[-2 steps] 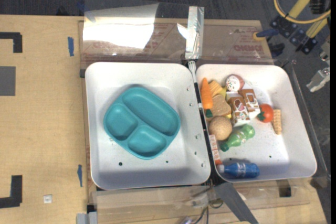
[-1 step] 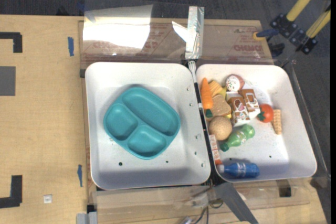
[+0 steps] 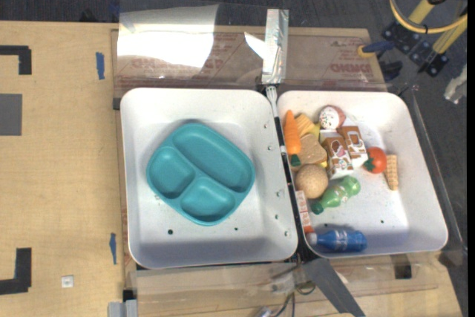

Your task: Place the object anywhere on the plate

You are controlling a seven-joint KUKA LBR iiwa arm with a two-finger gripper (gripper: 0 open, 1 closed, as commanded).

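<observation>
A teal plate with three compartments lies in the middle of the left white bin; nothing rests on it. The right white bin holds several toy foods bunched toward its left side: an orange carrot, a round beige piece, a green piece, a red tomato, small red-and-white boxes and a blue bottle lying near the front wall.
A clear plastic sheet and a taped upright strip stand behind the bins. Yellow cables hang at the top right. Wooden bench top stretches to the left of the bins.
</observation>
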